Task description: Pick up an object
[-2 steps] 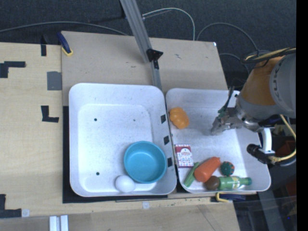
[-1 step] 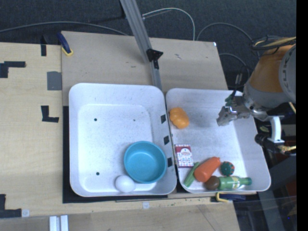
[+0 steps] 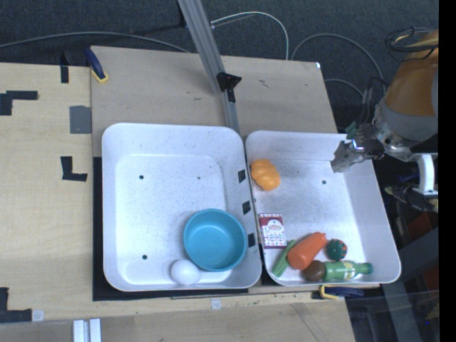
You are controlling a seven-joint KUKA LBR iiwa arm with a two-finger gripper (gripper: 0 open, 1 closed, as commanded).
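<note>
While the arm reaches in from your right, its gripper [image 3: 345, 155] sits over the upper right rim of the right bin [image 3: 313, 191], and you cannot tell its state. Nothing shows in its hold. Your candidate objects lie well apart from it: an orange piece [image 3: 265, 174] near the bin's left wall, and along the near edge a red box [image 3: 271, 230], carrot [image 3: 305, 249], small ball [image 3: 335, 249] and green bottle [image 3: 347, 269]. In the left bin [image 3: 142, 184] you see a blue bowl [image 3: 214, 239] just beside a white ball [image 3: 184, 270]
</note>
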